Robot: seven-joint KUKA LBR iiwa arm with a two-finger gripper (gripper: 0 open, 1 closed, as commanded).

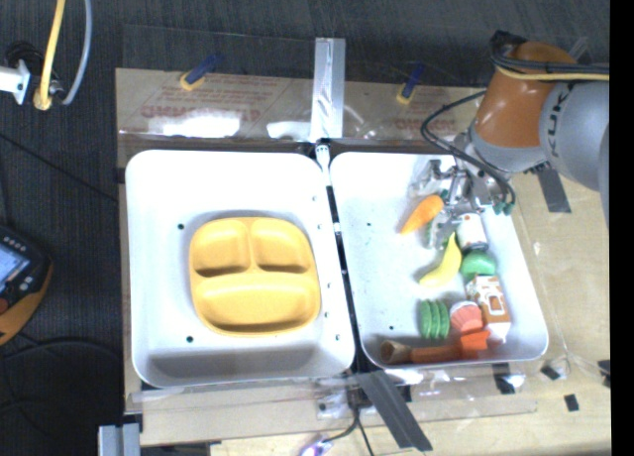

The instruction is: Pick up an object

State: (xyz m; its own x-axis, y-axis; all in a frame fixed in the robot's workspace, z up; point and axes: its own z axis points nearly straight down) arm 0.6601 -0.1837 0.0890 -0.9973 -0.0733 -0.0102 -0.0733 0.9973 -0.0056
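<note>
Right now I see my tool (443, 198) low in the right bin (369, 276), at the orange carrot (422, 212); whether it pinches anything I cannot tell. Just below lie a banana (444, 262) and more toy food. A yellow tray (255, 274) sits in the left bin (158, 246).

Faint reddish print on the cardboard sheet (198, 107) is too blurred to read.

Both white bins (158, 246) look like smooth, slightly glossy plastic. The yellow tray (255, 274) is shiny moulded plastic. The bench (575, 246) is matt, pale wood; the gripper (451, 196) bare metal.
</note>
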